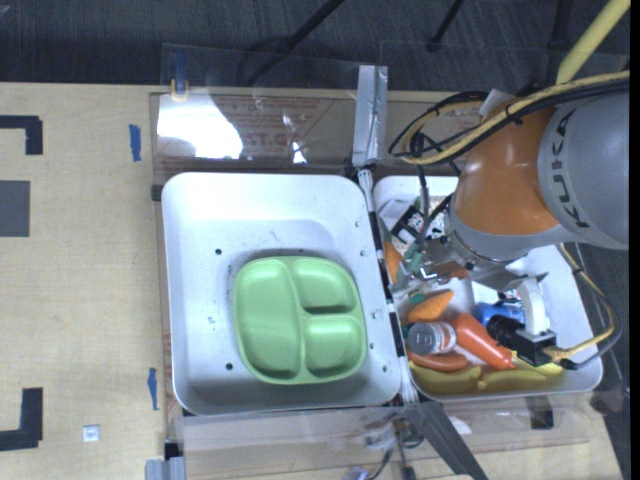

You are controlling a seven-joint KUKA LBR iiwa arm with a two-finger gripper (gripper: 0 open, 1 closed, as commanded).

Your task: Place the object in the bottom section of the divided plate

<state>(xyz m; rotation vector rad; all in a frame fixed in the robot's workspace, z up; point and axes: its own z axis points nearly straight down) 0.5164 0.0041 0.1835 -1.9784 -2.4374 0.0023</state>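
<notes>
A green divided plate [297, 316] lies in the left bin [200, 228], with one long section on its left and two smaller sections on its right. All three sections are bare. My gripper [432, 265] is low in the right bin [578, 363], under the orange wrist band, over a pile of toy food. Just below it lie an orange carrot-like piece [478, 340], a small orange piece [428, 304] and a grey round lid [422, 340]. The wrist hides the fingertips.
A yellow banana-like piece [500, 378] lies along the right bin's front wall, with a red piece [440, 361] and a blue item [497, 317] nearby. A clear panel and metal post [368, 118] stand behind the bins. Wooden bench top stretches to the left.
</notes>
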